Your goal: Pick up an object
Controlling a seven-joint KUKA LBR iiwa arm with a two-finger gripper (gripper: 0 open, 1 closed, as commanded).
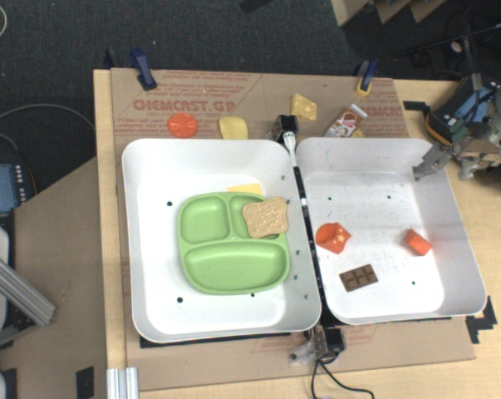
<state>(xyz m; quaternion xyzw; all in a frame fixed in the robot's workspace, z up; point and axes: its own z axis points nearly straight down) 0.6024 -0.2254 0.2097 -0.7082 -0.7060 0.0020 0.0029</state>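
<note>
Nearest us, a brown chocolate piece [358,277] lies by the right bin's [449,293] front edge, with a red strawberry [332,237] against its left wall and an orange block [417,242] further right. We judge all three small and flat, so a closing grasp could skid off. Farther back, the gripper [449,158] hangs over the bin's far right corner; we cannot tell its state.

The arm [474,127] is cut off by the right edge, and its fingers cannot be made out. A pale yellow piece [246,189] is partly hidden behind the green divided tray [229,248] and the toast slice [266,217]. The wrapper [345,124] print is too small to be read.
</note>
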